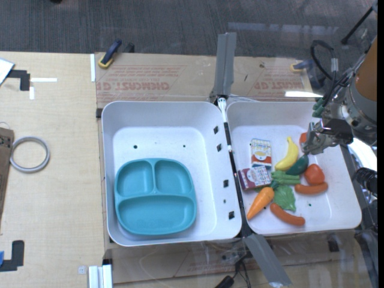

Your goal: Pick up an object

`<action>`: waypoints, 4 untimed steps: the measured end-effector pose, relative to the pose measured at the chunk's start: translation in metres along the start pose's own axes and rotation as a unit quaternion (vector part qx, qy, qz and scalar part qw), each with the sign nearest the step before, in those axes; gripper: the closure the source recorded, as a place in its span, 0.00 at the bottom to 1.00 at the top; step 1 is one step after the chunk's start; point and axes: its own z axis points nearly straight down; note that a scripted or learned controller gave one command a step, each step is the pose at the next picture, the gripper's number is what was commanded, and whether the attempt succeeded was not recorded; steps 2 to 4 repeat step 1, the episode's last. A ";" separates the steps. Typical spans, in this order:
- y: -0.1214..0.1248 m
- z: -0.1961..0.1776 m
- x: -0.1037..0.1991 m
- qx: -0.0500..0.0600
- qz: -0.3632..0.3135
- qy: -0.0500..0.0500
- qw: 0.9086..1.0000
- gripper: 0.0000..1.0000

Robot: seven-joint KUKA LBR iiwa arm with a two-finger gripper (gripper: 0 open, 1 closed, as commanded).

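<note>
Well, teal plate [156,197] sits low in left bin [114,125], bare floor above it. Right bin [240,116]: toy pile mid-floor — carton [260,149], carrot [260,201], banana [288,153], sausage [287,215], tomato [314,174] — open floor left of carton. Gripper [314,141] over right bin's right wall, just above banana; cluttered, cannot tell if clenched or released. Arm cut off at frame edge.

Pale wooden tabletop [54,215] at left, printed cardboard sheet [162,77] beyond, dark grey carpeted floor [180,11] at far edge.
</note>
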 end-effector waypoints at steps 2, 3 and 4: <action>0.038 0.074 0.030 0.000 -0.069 0.000 0.998 1.00; 0.038 0.074 0.030 0.000 -0.069 0.000 0.998 1.00; 0.038 0.074 0.030 0.000 -0.069 0.000 0.998 1.00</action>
